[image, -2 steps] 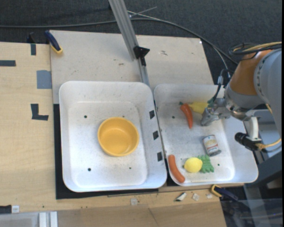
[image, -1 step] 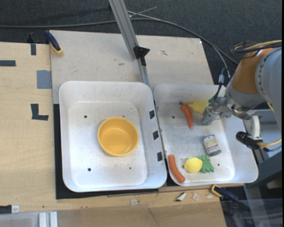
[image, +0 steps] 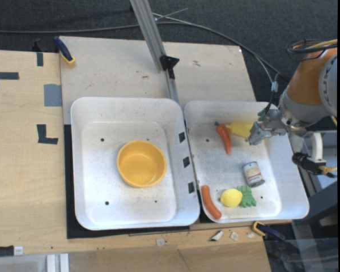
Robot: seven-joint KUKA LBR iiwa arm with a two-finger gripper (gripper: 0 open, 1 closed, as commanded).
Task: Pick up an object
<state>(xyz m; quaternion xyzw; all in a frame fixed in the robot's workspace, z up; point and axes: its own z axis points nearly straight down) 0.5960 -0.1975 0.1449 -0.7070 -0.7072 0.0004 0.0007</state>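
Where the arm [image: 314, 89] enters at the right of the frame, its gripper [image: 259, 132] sits low over the upper right part of the right bin [image: 292, 205], just beside or touching a yellow banana-shaped object [image: 238, 130]. I cannot tell how far the fingers are parted, nor whether anything lies between them.

Right bin contents: an orange carrot [image: 224, 137] slants just left of the yellow object; a small tin can [image: 253, 173] lies near the centre right; a yellow lemon [image: 231, 198] rests against a green leafy piece [image: 247, 198] at the lower edge; an orange sausage-shaped item [image: 210, 202] lies along the lower left wall.

Left bin [image: 82, 152]: one yellow bowl [image: 141, 163], upright, near the middle.

Both bins sit side by side on a pale board [image: 113, 67], which rests on a wooden surface [image: 22, 169] bearing grey and dark tape marks at the left of the frame. A metal pole [image: 150, 30] runs from the top centre down to a black clamp [image: 169, 64]. A blue-and-yellow clamp [image: 64, 50] grips the board's upper left corner. Dark carpet [image: 243, 10] and a thin cable [image: 215, 35] occupy the top of the frame.
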